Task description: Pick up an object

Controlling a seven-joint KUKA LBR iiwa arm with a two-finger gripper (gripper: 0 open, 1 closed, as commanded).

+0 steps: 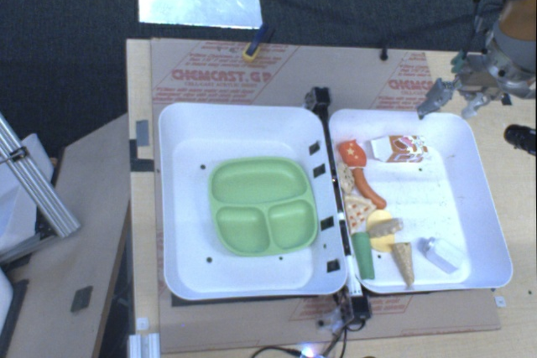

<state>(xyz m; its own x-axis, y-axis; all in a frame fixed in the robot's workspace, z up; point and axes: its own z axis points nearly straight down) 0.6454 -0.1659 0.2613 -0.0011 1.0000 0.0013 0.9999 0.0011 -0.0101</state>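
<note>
The hand (453, 96) hangs over the counter just beyond the right bin's (482, 172) far right corner, fingers spread and gripping nothing. Inside that bin, along its left wall, lie a tomato (352, 153), a sausage (369, 189), a pizza slice (358, 210) and a green stick (362, 256) (crowded, several touching). A small carton (399, 148) sits near the far edge. The left bin (180, 180) holds a green divided plate (262, 205).
</note>
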